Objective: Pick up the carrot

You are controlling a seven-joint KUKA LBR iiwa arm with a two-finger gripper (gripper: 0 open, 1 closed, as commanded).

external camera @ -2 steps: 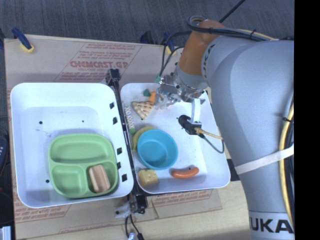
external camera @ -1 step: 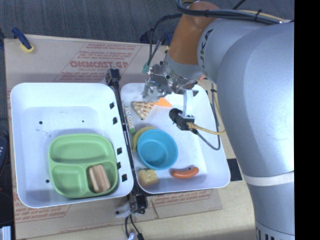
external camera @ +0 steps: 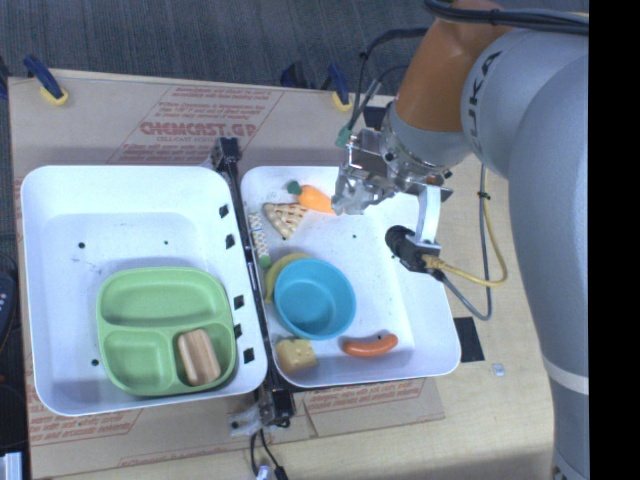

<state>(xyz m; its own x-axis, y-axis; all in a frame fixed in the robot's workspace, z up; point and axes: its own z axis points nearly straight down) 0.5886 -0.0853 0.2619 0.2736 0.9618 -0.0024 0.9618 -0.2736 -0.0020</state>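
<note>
Foreground: sausage (external camera: 369, 345), blue bowl (external camera: 314, 299), untouched.
Carrot (external camera: 316, 200): lying in right bin (external camera: 437, 320), unlifted.
Pincer (external camera: 350, 199): beside carrot; opening impossible to tell.

The grey metal two-finger gripper (external camera: 345, 200) covers the right end of the small orange carrot (external camera: 315, 199); finger separation is indeterminable. The large grey arm (external camera: 540, 168) is cropped.

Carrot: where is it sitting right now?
The carrot lies at the far end of the right bin, between the waffle-like toy and the pincer, which is right beside it.
</note>
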